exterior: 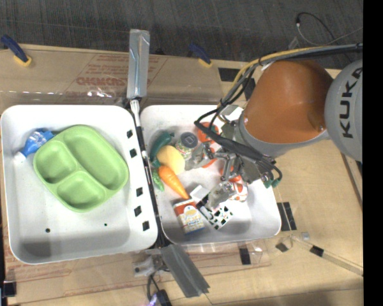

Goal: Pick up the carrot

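Beneath me a pale wooden bench [325,190] carries 2 shallow white bins side by side, with a dark floor beyond its far edge. My target, the carrot [173,182], lies in the right bin [263,225], hard against that bin's left wall, its tip pointing toward the bin's middle and its green top [158,176] at the wall. A yellow lemon-like fruit [170,157] touches it from above, and a dark green vegetable [161,140] sits just past that. Below the carrot's tip stands a small orange carton [190,217], with a black-and-white spotted item [218,214] beside it. So the carrot has open floor only on its right flank, and little of it. My claw [227,182] hangs over the bin's centre, near the carrot but apart from it, among a red-and-white piece [237,191] and a small jar [189,140]; whether it is released or clenched I cannot tell from this angle. My orange band [284,104] covers the bin's far right corner. In the left bin [25,234] a green divided plate [81,166] rests with a blue wrapper [35,140] at its upper left, and bare white floor along the near edge.
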